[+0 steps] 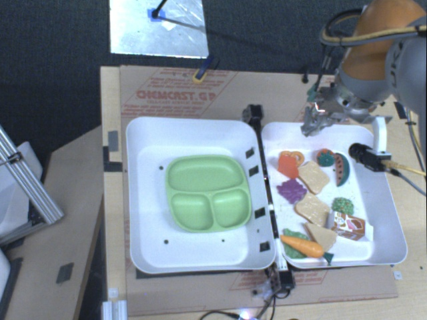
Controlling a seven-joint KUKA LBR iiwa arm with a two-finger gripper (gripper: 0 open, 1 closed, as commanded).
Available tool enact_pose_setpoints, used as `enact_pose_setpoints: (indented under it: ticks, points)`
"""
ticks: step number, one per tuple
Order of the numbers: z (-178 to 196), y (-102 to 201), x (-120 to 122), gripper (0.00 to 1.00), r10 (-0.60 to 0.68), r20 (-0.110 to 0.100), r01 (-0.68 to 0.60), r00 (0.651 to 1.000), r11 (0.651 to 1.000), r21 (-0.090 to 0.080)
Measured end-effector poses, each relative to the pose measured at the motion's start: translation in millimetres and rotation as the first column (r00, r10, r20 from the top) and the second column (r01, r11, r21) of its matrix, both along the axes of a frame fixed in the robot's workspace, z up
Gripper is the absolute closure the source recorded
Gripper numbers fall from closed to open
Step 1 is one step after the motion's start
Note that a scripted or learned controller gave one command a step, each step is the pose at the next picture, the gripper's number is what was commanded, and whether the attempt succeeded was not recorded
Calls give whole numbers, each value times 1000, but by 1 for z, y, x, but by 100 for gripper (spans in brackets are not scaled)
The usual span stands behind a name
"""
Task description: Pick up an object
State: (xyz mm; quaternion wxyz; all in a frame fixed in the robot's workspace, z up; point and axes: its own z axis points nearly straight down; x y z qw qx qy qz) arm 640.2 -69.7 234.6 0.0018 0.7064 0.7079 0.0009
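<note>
The jaws (312, 127) hang over the right bin's (383, 199) far edge; I cannot tell their state. The toy foods (313, 177) lie below them, nearer the bin's middle, apart.

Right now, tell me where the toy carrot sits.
The toy carrot lies in the right bin, at its near-left corner, just below a bread slice and beside the divider between the bins.
</note>
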Motion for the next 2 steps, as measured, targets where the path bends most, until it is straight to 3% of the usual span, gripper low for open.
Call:
enact_pose_setpoints:
  ticks: [1,2]
  points:
    - [-21,1,-2,100,0,-3,0,1000,1000,0]
    - [-14,-6,2,100,-1,-1,1,1000,1000,1]
